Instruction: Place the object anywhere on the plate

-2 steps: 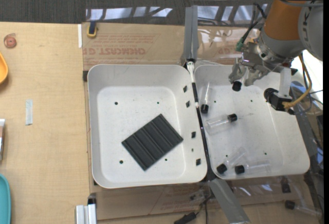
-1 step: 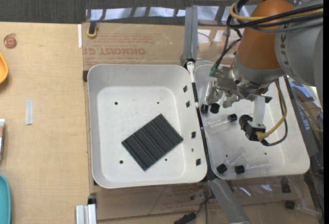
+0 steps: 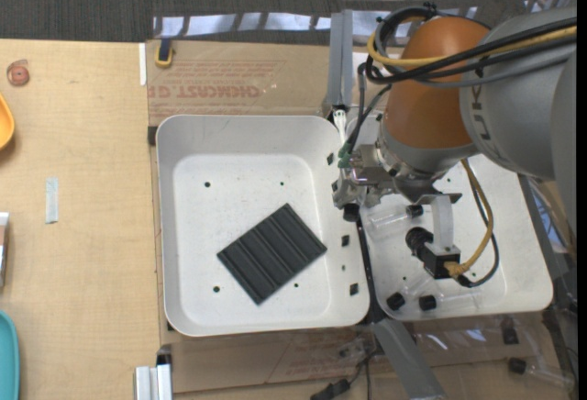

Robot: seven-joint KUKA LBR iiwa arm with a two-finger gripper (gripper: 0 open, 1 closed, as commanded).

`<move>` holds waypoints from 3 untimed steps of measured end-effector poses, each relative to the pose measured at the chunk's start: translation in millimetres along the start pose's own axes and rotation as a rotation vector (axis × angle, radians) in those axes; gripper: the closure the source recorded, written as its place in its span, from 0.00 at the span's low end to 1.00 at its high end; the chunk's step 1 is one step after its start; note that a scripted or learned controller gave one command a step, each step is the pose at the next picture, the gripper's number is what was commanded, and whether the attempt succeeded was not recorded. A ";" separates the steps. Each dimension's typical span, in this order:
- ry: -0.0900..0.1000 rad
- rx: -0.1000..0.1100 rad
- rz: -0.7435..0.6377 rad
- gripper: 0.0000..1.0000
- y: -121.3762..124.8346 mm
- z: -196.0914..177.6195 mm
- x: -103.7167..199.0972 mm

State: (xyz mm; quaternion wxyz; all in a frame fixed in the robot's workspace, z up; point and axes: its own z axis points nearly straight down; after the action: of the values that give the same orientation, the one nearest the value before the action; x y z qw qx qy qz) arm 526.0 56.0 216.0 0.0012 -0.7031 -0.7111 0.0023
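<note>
A dark ribbed rectangular plate (image 3: 272,253) lies askew on the floor of the left white bin (image 3: 183,160), right of its middle. My gripper (image 3: 351,196) hangs under the orange-banded wrist, over the rim between the two bins and up and to the right of the plate. Two small black objects (image 3: 395,301) (image 3: 427,302) rest near the front edge of the right bin (image 3: 514,288), below the arm. The arm's bulk hides much of the right bin and whatever is under the gripper.
Cardboard (image 3: 229,82) lies behind the left bin, and a wooden bench top (image 3: 73,205) stretches to the left with small items at its edge. Yellow and black cables (image 3: 481,242) loop from the wrist over the right bin.
</note>
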 end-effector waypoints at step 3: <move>-0.001 -0.002 0.048 0.00 124.9 -13.8 122.0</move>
State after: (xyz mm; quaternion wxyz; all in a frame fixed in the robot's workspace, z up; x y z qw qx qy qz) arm 649.6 179.4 229.0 -0.0002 -0.7201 -0.6939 0.0019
